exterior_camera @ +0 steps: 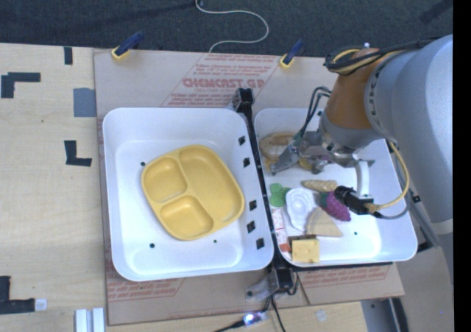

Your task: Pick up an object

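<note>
In the camera view, the arm (368, 102) is reaching in from the right and hanging over the right bin (383, 249), with its hand (291, 157) pointing left toward that bin's far-left corner. The hand's metal tips are sitting low beside a pale tan piece (276, 140) that is lying against the wall between the two bins. Whether the hand is released or clenched I cannot tell, since the wrist is covering most of it and the tips are blurring into the clutter; nothing is showing plainly between them, so I am not counting anything as grasped.

The things to pick from are all crowding the left half of the right bin. Just near of the hand a green piece (277, 193) is lying, then a white piece (299, 205), a purple piece (337, 205) to its right, a tan wedge (322, 226) and a yellow block (306, 249) at the near edge. A flat tan piece (319, 185) is lying with its long axis running left to right, just under the wrist.

The left bin (125, 249) is holding a yellow tray (193, 191) with three compartments, well apart from the hand and across the wall.

The relation that matters, as I judge it: the closest thing is lying just far and left of the tips, almost touching, hard against the wall, so any closing is likely having to happen there rather than nearer, where the rest of the pile is lying.
</note>
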`<control>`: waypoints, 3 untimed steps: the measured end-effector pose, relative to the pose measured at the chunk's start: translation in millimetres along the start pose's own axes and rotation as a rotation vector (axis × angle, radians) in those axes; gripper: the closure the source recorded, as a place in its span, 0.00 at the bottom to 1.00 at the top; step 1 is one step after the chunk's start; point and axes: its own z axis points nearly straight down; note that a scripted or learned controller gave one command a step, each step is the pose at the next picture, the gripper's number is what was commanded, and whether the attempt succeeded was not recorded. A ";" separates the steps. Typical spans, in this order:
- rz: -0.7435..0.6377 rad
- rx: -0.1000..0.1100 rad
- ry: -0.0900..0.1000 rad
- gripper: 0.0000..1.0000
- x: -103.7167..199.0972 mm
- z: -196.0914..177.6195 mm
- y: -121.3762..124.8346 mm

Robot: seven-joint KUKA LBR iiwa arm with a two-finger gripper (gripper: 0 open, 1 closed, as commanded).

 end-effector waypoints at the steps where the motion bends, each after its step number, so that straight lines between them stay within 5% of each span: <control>1: 0.000 0.001 0.000 1.00 -0.4 -9.9 0.2; 3: 0.000 -0.008 0.000 1.00 3.9 -112.9 3.6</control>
